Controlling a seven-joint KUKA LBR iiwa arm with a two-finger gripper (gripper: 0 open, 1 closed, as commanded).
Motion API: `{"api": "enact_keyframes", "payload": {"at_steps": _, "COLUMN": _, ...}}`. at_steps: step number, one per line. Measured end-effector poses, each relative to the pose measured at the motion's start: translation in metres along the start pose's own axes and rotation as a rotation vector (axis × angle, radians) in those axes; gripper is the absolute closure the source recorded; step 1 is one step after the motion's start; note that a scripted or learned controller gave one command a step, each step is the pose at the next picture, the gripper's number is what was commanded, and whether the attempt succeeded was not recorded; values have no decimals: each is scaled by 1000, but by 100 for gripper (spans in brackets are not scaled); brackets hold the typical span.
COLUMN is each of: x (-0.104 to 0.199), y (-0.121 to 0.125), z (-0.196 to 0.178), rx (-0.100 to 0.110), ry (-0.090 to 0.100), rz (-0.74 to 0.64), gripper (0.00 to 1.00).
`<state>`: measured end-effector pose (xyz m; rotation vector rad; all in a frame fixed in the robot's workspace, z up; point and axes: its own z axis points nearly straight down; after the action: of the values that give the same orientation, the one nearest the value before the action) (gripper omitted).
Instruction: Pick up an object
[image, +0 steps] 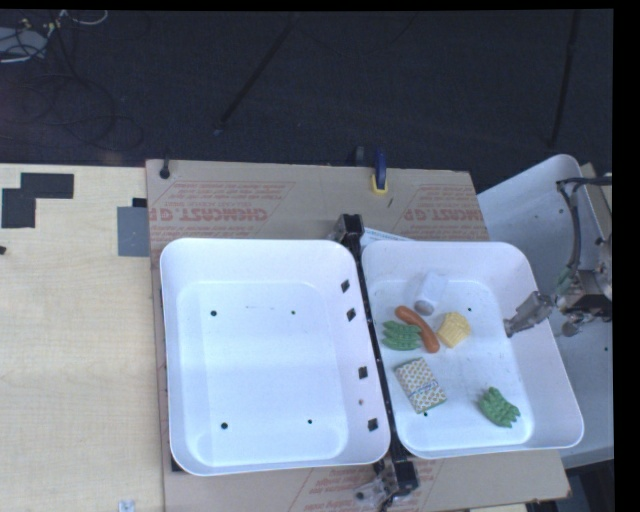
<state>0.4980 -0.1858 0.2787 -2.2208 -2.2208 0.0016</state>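
You see two shallow white bins side by side on a brown cardboard sheet (300, 205) that covers the tabletop (70, 340). The left bin (180, 300) shows its bare white floor with a few small dark dots. The right bin (545, 400) holds all the loose things, gathered toward its middle and near side. Close to the centre, an orange sausage-shaped piece (417, 328) lies at a slant, touching a green leafy piece (400, 338) on its left. Just to the right of the sausage sits a small yellow block (454, 328), and just above them rests a pale grey cylinder (431, 292), hard to make out against the white floor. Below this cluster a small patterned box (420, 385) lies flat, tilted a little. A second green piece (498, 407) sits apart from the rest, toward the bin's lower right corner. Your pincer (512, 327) reaches in from the right, over the right edge of the right bin, beside the yellow block but well clear of it. Nothing sits between its tips, and you cannot tell whether it is apart or together, since it is small and blurred here. A blue and yellow clamp (380, 172) grips the far edge of the cardboard.
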Motion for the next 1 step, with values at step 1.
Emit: {"api": "enact_keyframes", "payload": {"at_steps": 1, "x": -28, "y": -25, "z": 74, "rx": 9, "ry": 3, "rz": 2, "gripper": 0}}
